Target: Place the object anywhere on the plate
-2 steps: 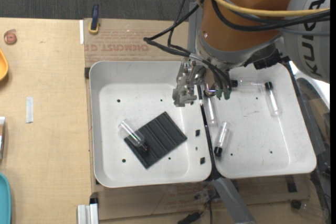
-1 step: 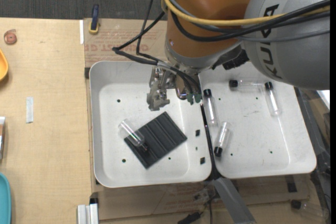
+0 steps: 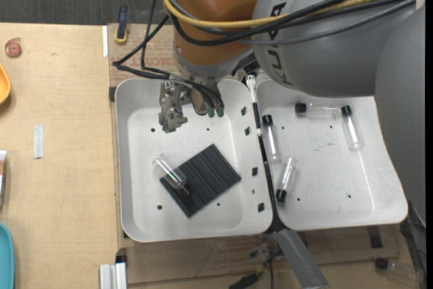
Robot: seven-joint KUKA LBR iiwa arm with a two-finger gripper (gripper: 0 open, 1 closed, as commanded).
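A black ribbed plate [image 3: 206,178] lies at a slant in the left bin [image 3: 135,145]. A clear tube with a dark cap [image 3: 172,174] rests on the plate's upper left corner, its capped end toward the plate's middle. My gripper [image 3: 173,120] hangs below the orange wrist band over the back of the left bin. It is up and to the left of the plate, apart from the tube, with nothing seen in it.
The right bin [image 3: 379,172] holds several clear capped tubes, such as one [image 3: 268,136] by the divider, another [image 3: 286,178] below it and one [image 3: 350,126] at the back right. The big grey arm covers the upper right. A wooden bench [image 3: 61,199] lies to the left.
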